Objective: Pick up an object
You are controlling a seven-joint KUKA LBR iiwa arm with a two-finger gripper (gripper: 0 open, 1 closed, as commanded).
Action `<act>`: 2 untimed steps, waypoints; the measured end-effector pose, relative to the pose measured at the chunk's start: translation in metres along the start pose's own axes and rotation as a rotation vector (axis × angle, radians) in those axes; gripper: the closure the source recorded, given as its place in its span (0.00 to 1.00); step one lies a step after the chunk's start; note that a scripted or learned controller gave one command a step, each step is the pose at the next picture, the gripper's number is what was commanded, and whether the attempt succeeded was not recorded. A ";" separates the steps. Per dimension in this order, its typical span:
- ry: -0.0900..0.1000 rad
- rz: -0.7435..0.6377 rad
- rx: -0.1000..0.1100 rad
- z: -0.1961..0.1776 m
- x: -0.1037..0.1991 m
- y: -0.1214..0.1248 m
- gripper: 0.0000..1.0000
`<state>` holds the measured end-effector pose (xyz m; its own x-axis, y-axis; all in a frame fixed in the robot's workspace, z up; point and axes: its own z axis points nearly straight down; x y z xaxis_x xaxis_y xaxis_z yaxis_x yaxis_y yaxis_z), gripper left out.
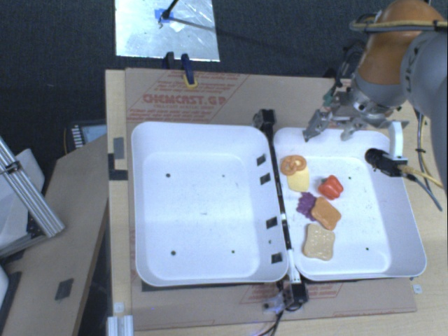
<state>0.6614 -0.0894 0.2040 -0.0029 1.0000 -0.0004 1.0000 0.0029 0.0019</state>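
Observation:
Several small toy foods lie in the right bin (392, 250): an orange pretzel (293, 164), a pale yellow block (299, 181), a red pepper (331, 187), a purple grape bunch (306, 204), an orange-brown piece (326, 213) and a tan bread slice (319, 243). My gripper (331, 130) hangs over the far edge of that bin, up and to the right of the pretzel. Its fingers are spread open with nothing between them.
The left bin (203, 201) sits beside the right one, with a black-clipped divider (274, 187) where they meet. Both rest on a cardboard sheet (189, 93). A silver foil square (166, 19) lies beyond the bench.

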 end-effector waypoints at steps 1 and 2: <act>0.002 0.004 0.009 0.018 -0.005 -0.085 0.00; -0.003 0.012 0.004 0.017 -0.098 -0.148 0.00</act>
<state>0.5135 -0.1877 0.1863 0.0092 1.0000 -0.0030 1.0000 -0.0092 -0.0017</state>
